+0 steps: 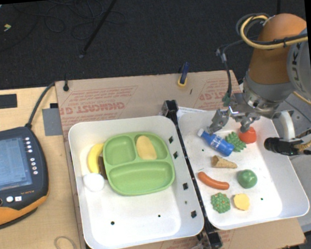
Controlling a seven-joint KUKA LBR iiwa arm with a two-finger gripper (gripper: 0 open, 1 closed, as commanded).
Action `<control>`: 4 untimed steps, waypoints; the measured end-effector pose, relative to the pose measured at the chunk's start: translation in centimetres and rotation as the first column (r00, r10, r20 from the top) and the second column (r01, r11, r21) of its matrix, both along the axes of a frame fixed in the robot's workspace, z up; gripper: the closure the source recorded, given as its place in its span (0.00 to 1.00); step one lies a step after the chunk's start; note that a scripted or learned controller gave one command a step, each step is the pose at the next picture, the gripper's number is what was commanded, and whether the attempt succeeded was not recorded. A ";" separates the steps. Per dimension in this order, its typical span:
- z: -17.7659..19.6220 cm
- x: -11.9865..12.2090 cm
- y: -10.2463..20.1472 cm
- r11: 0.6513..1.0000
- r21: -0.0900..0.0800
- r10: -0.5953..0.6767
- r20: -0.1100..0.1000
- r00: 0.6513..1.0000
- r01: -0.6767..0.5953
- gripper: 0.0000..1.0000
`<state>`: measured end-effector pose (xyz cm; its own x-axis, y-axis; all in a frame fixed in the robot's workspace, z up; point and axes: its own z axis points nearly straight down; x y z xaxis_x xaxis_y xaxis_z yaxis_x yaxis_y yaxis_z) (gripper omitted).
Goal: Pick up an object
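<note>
On the cardboard-covered bench (119, 97) two shallow white bins sit side by side, their inner rims touching along a black clamp strip; the left bin (133, 223) is the larger-looking of the pair in this slanted view, and the right bin (284, 190) lies under the arm; the KUKA arm (272, 53) reaches in from the right, its orange band rounded above the grey wrist; at far left a teach pendant (10, 164) with a lit screen rests on the bench, well apart from both bins.

Inside the left bin a green divided plate (139, 175) takes up the upper middle; a yellow oval food piece (146, 147) lies in the plate's upper right compartment; a banana (94, 157) rests against the plate's left edge, with a white ball (93, 182) just below it, touching the plate.

Over the upper part of the right bin hangs the gripper (233, 121); its fingers are spread apart with nothing between them; just below it lie a blue bottle (216, 142), tilted, a small green spiky piece (235, 141) beside the bottle, and a red tomato-like piece (248, 134) near the right finger; further down come an ice-cream cone (224, 162), a red sausage (213, 181), a green pepper (247, 179), a green broccoli-like piece (220, 203) and a small yellow piece (241, 201) just beside it.
</note>
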<state>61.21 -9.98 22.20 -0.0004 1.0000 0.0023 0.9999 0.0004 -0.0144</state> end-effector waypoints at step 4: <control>-11.1 1.1 -0.3 1.000 -0.008 -0.002 0.035 0.999 0.002 0.00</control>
<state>62.35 -10.28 11.11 0.0015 1.0000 -0.0059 0.9998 -0.0014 0.0205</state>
